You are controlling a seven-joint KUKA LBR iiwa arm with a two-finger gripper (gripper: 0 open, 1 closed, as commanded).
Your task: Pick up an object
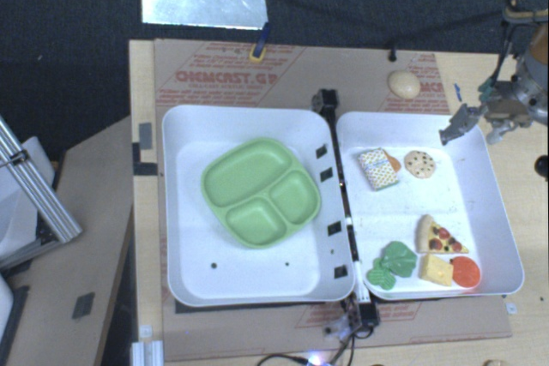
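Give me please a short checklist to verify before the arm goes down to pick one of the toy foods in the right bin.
1. Gripper above the right bin, at its far right corner: ok.
2. Nothing carried between the fingers: ok.
3. Cookie lies apart from the other items: ok.
4. Pizza slice free of neighbours: not ok, the cheese wedge sits right against it.
5. Gripper lined up over one chosen item: not ok, it hangs off to the side of all of them.
6. Finger opening wide enough for the cookie: cannot tell.

The arm reaches in from the right, its gripper (473, 121) angled down-left, fingers spread apart, holding nothing.
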